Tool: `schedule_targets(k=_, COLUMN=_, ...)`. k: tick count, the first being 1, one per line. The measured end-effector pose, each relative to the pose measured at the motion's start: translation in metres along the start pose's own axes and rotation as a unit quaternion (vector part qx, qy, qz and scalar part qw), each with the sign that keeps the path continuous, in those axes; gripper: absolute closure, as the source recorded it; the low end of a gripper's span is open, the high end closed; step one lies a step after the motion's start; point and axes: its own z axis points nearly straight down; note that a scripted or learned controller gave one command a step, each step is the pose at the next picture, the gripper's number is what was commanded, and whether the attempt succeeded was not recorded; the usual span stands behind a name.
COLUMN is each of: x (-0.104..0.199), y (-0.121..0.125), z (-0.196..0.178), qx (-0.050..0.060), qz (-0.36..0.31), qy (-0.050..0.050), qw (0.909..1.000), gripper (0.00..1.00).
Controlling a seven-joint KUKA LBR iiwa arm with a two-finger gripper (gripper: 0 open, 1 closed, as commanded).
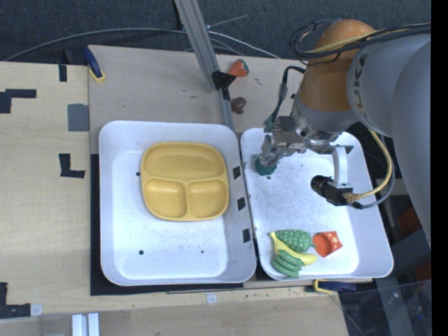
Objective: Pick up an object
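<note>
Pincer (pixel 267 164) low at right bin's (pixel 371 257) upper-left corner; grip state can't tell. Toy pile (pixel 292 249) and red piece (pixel 327 243) lie at bin's near edge, well apart from pincer. Yellow tray (pixel 185 180) in left bin (pixel 112 208).

yellow plate (pixel 185 180), white bins (pixel 112 208), green toy (pixel 292 240), red toy (pixel 327 243)

Arm shell (pixel 399 68): we see smooth pale grey casing with dark lettering on its side.
Band (pixel 332 61): we see a glossy orange dome above the wrist.
Cables (pixel 381 177): we see black loops on top and a yellowish hose ending in a black plug.
Gripper (pixel 268 161): we see grey metal, teal-tipped.
</note>
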Motion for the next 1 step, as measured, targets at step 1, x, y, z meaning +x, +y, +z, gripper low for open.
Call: schedule_targets(k=1, x=0.0624, y=-0.0047, z=0.0039, qx=0.001, qz=0.000, qy=0.000, qw=1.0000, gripper=1.00)
